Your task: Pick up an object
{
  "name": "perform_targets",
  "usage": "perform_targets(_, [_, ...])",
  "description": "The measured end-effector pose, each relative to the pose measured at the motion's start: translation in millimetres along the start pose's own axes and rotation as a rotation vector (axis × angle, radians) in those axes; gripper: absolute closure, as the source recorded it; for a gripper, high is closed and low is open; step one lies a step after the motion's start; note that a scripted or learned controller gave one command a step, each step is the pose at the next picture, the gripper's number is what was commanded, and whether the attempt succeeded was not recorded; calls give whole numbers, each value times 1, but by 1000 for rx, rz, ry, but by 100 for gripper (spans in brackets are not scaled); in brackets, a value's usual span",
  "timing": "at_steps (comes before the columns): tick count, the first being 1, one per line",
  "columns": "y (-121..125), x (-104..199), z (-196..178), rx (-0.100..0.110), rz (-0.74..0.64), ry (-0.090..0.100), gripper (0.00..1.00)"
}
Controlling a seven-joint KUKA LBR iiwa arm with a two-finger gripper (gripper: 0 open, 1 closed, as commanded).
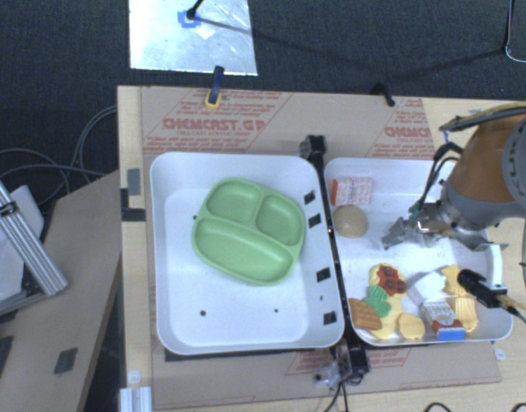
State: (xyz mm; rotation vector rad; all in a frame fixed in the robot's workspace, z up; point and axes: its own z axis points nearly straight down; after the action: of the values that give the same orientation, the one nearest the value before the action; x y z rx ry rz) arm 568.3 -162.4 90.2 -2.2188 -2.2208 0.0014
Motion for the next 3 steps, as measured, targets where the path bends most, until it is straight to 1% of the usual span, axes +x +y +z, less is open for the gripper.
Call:
perform_targets(1, [2, -1, -14, -7, 0, -2, 100])
perform_targets(2, [8, 5, -76, -10, -4, -3, 100])
perform_targets(3, [10, 4, -130, -10, -5, -3, 100])
